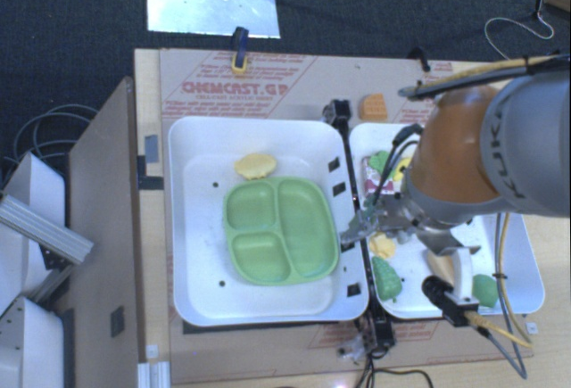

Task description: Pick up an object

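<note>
Over the right bin [532, 281], the grey-and-orange arm [482, 154] hides its claw (its state cannot be told), with a yellow object [384, 245] and a green toy [388, 279] at its seven o'clock.
</note>
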Motion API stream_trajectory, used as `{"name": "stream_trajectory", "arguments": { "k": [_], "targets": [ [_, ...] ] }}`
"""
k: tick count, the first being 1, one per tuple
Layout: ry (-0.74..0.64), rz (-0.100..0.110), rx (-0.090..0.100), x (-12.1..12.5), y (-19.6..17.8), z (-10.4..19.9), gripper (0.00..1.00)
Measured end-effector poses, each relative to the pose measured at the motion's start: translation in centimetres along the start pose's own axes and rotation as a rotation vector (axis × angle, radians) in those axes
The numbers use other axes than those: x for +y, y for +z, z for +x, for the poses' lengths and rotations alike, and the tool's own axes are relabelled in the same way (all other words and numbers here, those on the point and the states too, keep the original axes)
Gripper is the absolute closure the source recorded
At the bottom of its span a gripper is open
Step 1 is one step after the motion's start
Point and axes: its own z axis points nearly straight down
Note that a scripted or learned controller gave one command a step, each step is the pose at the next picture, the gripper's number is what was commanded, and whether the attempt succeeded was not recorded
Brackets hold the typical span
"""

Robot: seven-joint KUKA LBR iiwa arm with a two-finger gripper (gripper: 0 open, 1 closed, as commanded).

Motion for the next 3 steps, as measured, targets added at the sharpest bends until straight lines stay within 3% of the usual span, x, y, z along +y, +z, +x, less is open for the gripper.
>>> {"name": "stream_trajectory", "arguments": {
  "k": [1,2,3],
  "targets": [
    [0.023,-0.013,-0.018,0.8,3.4,5.4,0.00],
    [0.019,-0.012,-0.011,6.3,-0.4,-4.0,0.00],
    [0.002,-0.002,-0.001,4.6,-0.1,3.6,0.00]
  ]
}}
